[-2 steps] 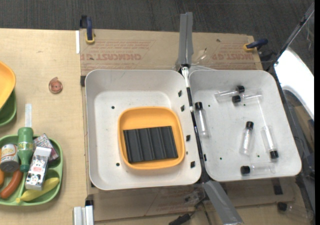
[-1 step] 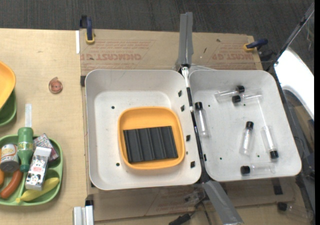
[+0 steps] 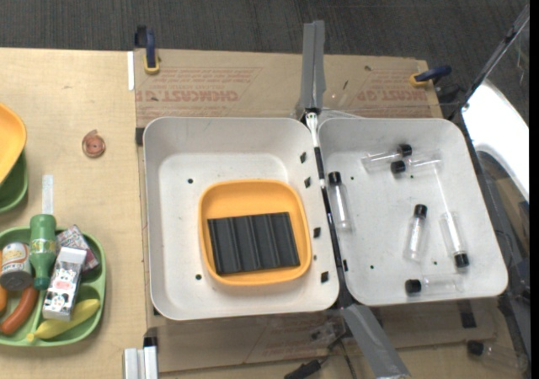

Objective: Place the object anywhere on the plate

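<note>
Since the capped tubes [image 3: 417,232] are scattered flat at varied angles in the right bin [image 3: 379,259], and the orange plate [image 3: 253,196] is set in the left bin [image 3: 173,200], a leftward carry across the divide is judged necessary.

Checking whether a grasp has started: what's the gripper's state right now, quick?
Gripper: cannot be told from this view. The clear tubes lie loose in the right bin; the orange plate sits in the left bin.
</note>
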You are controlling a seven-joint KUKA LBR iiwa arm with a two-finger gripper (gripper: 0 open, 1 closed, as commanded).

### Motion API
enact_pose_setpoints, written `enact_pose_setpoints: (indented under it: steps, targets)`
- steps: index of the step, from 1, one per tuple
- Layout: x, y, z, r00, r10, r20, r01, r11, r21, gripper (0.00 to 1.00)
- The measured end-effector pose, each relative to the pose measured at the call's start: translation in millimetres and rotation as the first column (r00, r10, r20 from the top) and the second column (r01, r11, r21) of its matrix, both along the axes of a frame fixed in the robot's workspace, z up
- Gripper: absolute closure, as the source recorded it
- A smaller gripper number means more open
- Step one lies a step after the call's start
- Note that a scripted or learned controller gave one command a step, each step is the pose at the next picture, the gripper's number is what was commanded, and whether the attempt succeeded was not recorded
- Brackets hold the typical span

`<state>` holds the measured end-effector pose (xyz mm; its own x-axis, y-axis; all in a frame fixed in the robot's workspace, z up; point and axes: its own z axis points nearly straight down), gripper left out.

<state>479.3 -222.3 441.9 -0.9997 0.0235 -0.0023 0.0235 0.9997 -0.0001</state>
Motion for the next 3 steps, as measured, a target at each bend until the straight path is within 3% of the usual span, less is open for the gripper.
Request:
enact_pose_setpoints:
  steps: [1, 2, 3]
  targets:
    - [0.1, 0.3, 0.1, 0.922, 0.387, 0.001, -0.387, 0.922, -0.001, 0.00]
    - [22.4, 12.5, -0.6, 0.728, 0.685, 0.001, -0.685, 0.728, -0.001, 0.00]
    - [8.6, 0.4, -0.1, 0.813, 0.583, 0.001, -0.583, 0.813, -0.001, 0.00]
